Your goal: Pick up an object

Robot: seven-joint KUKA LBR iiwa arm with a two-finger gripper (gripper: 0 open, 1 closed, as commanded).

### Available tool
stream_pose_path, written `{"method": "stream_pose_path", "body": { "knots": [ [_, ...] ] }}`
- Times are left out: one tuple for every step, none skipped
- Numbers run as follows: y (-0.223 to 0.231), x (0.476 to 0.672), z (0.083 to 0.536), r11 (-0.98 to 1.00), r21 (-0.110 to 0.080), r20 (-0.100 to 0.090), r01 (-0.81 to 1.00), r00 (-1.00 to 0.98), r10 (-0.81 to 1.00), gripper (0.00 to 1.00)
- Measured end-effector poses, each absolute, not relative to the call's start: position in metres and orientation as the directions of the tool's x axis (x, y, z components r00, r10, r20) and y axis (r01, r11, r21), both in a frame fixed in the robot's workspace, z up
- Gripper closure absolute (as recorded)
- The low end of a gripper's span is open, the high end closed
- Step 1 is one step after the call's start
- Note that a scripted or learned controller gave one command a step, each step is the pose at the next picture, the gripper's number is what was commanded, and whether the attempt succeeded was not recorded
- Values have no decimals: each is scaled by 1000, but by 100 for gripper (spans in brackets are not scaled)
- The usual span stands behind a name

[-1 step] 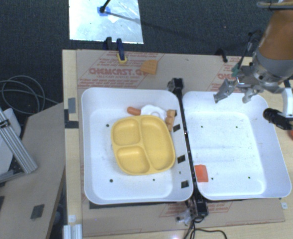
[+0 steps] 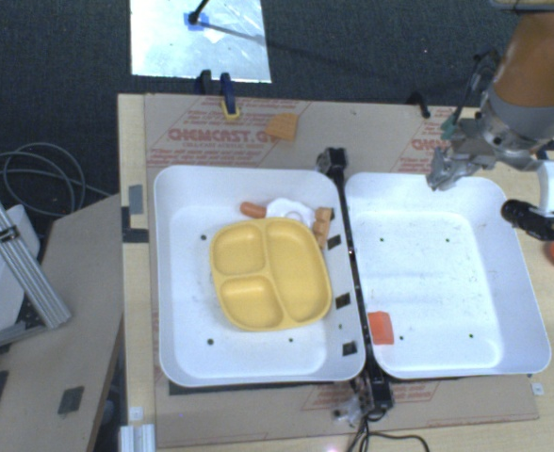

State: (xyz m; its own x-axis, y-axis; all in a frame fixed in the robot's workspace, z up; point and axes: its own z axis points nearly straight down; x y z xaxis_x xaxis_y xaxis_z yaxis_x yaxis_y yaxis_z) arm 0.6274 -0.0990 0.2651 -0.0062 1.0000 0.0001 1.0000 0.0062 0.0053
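Camera view: orange block [image 2: 380, 328] upright, right bin [image 2: 447, 281] near-left corner.

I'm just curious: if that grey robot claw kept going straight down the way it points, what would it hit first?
Probably the bare white floor of the right-hand bin near its far rim; the gripper hangs there, though height is hard to judge.

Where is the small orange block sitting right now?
The orange block lies in the right bin, at its near left corner beside the divider between the bins, far from the pincer at the bin's far edge.
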Motion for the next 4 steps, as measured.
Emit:
{"method": "stream_pose_path", "body": {
  "knots": [
    [-66,559,428,8,19,0,1000,-8,1000,100],
    [-68,560,417,5,4,-1,1000,-5,1000,0],
    [0,539,287,9,-8,2,1000,-9,1000,0],
    [5,486,422,7,11,1,1000,-7,1000,0]
  ]
}}
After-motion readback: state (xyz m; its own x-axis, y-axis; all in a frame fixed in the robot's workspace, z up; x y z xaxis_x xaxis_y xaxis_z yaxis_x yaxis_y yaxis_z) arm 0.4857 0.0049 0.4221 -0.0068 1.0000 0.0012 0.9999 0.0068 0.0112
